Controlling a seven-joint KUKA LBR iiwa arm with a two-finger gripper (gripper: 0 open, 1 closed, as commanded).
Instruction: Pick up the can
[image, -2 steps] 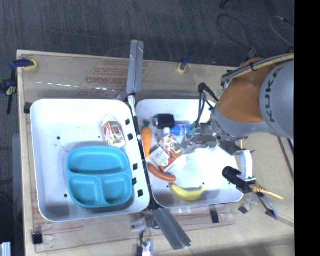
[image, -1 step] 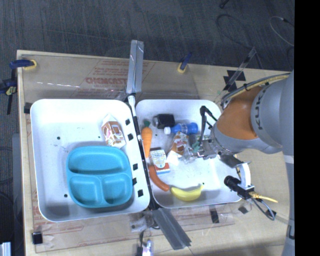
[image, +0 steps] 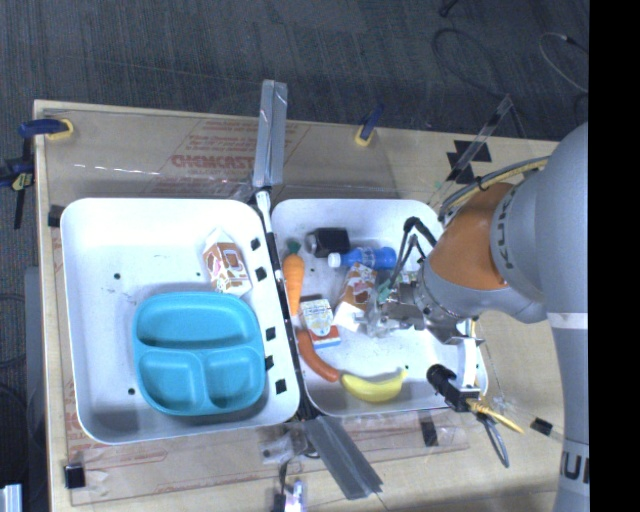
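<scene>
Right of centre, right bin (image: 300, 215): can (image: 357, 288), brownish-orange label, lying beside blue bottle (image: 368, 258).
Can writing: too small to read.
Bench sheet (image: 215, 160): red "CHEMCAST".
Gripper (image: 385, 312): state unclear.

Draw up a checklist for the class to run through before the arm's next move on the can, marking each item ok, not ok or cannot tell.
1. Can lies in the right bin: ok.
2. Gripper is over that bin, right beside the can: ok.
3. Can is held: cannot tell.
4. Room around the can: not ok; the bottle and carton crowd it.
5. Banana lies away from the can, by the near wall: ok.
</scene>
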